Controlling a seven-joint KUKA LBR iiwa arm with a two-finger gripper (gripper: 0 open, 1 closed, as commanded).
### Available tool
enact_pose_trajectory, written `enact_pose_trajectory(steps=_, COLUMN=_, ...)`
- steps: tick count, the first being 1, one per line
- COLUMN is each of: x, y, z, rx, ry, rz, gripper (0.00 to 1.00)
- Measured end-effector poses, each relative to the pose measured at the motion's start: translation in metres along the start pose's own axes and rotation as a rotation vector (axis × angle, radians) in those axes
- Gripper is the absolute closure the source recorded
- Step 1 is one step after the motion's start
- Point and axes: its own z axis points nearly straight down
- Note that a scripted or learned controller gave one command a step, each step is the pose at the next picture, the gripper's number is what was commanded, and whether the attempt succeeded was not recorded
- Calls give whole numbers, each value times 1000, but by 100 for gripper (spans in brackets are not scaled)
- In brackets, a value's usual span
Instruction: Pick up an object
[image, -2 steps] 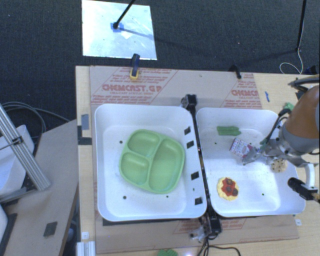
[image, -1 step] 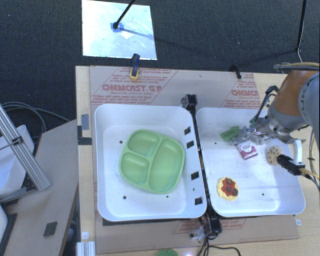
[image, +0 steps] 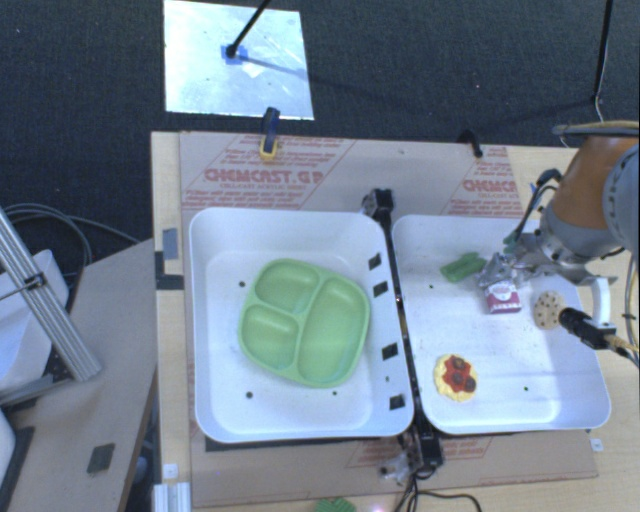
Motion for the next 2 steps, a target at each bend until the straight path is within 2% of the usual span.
enact_pose_trajectory(steps=1, x=48, y=9, z=-135, rx=-11, ry=1, rz=-3, gripper=100)
enact_pose_trajectory(steps=2, x=111, y=-33, z=-157, rx=4, ry=5, rz=-3, gripper=100)
